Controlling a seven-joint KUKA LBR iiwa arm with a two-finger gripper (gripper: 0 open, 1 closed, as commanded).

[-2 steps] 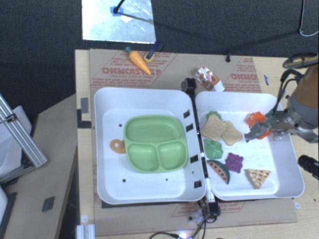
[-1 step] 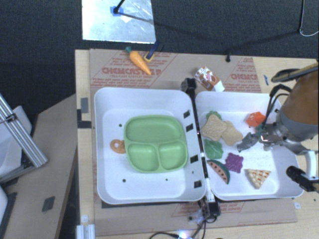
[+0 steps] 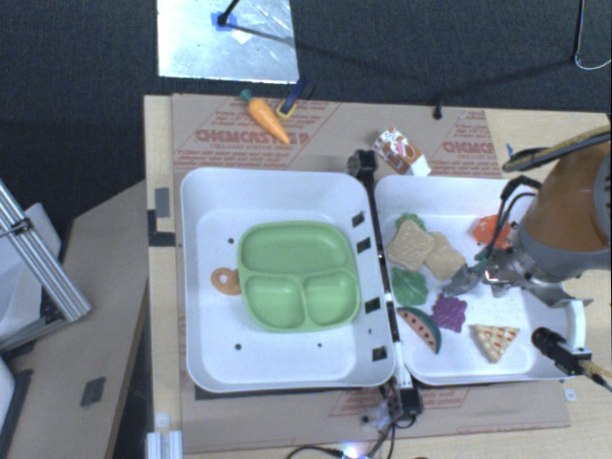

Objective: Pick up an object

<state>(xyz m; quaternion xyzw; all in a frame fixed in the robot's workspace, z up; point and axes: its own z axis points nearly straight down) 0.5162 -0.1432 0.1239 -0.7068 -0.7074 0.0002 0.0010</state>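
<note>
Two bins are sitting side by side; the left bin is holding a green tray and a pretzel. At right, the gripper is hovering over the right bin, just above the purple grapes and beside the bread. Its jaws' state is unclear.

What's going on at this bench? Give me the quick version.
A grey KUKA arm with an orange band reaches in from the right over the right bin, its gripper low among toy foods: bread slices, a purple grape bunch, a watermelon slice and a pizza slice. Nothing is visibly lifted yet. The left bin holds a green divided plate and a small pretzel. A toy carrot lies on the bench behind.
</note>
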